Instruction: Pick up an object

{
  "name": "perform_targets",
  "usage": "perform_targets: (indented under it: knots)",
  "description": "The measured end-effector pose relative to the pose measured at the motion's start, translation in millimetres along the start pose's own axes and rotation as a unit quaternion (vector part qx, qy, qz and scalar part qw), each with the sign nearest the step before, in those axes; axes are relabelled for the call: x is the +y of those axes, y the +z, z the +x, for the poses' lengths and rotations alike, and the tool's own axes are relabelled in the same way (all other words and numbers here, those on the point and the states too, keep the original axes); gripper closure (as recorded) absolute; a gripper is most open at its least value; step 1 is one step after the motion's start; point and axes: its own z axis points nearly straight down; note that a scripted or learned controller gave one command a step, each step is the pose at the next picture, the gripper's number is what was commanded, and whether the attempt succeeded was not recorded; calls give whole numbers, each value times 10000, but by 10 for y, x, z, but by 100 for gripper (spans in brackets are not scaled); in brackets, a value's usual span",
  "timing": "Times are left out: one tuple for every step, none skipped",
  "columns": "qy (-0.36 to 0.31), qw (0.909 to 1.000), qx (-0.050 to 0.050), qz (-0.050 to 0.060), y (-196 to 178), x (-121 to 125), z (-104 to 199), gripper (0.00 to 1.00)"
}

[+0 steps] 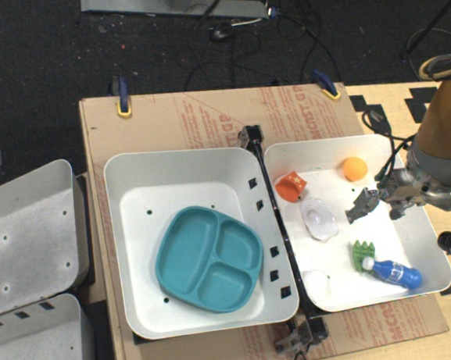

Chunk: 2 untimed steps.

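Camera view, single entry. Landmark: the right bin (417, 221), one of two shallow white bins on the cardboard-topped worktop (204, 114). Contents of the right bin: an orange ball (355, 169) near its far wall; an orange cup (291, 187) on its side, near the edge shared with the left bin; a clear plastic cup (320, 220) near its middle, hard to make out against the white floor; a green toothed block (363, 251) toward its near side; a blue bottle (397, 273) with a white cap, lying flat, its cap touching or just beside the green block. Beside the right bin, the left bin (127, 223) holds a teal divided plate (209, 259). The arm (442, 141) reaches over the right bin's outer edge; the hand (363, 205) hangs over the bin's middle, between the ball and the green block and just beside the clear cup. Whether the hand is spread or closed, I cannot tell; nothing is seen in it. Step in hand, as judged: approach, with no object yet taken; every candidate lies on the bin floor. Next move calls for settling on one object, centring the hand over it, and descending squarely; the clear cup is nearest but looks thin and slippery.
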Motion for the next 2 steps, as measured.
perform_targets:
  knots:
    - [-16, 10000, -12, -60, -61, 29, 3, 0]
    - [-8, 10000, -10, -47, 371, 53, 28, 0]
